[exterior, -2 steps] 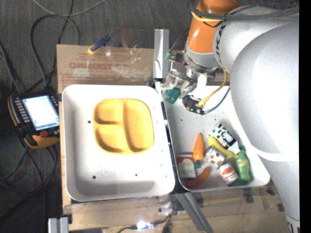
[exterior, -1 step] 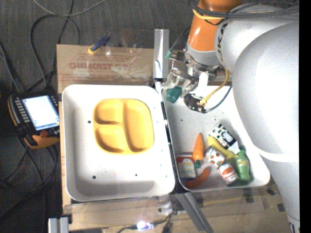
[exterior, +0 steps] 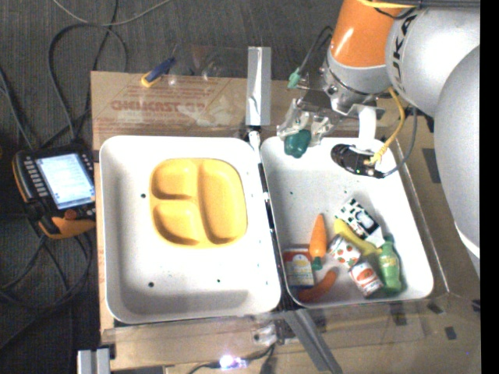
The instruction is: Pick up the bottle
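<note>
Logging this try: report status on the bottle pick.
Gripper over right bin's far-left corner. Green bottle lying near corner, untouched. Cans crowd against it.

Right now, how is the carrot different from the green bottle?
The carrot is orange with a green top; the bottle is green all over. The carrot is slim and tapered; the bottle is chunkier. The carrot sits toward the middle of the pile, while the bottle lies by the bin's right wall. Both lie in the right bin.

The green bottle [exterior: 389, 267] lies tilted among the clutter at the right bin's near corner, well apart from the fingers [exterior: 297, 142].
</note>
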You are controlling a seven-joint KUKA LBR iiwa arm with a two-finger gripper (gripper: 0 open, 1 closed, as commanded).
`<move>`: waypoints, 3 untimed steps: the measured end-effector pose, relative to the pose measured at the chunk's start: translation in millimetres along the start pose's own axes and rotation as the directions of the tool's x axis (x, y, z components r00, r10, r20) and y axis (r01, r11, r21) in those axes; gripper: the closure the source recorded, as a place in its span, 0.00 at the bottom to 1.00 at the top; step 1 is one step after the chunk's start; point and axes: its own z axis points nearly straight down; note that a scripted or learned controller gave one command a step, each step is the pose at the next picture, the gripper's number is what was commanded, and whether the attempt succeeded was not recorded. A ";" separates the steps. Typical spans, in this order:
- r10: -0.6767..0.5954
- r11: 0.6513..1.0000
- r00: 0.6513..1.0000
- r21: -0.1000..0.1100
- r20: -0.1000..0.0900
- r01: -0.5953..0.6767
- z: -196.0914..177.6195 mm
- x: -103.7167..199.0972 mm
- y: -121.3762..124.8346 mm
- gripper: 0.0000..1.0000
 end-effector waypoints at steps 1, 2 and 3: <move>0.128 0.992 0.992 0.004 -0.002 -0.128 71.3 32.4 14.6 1.00; 0.126 0.992 0.992 0.007 -0.001 -0.126 63.2 32.8 14.3 1.00; 0.126 0.992 0.992 0.011 0.000 -0.126 55.3 33.1 13.9 1.00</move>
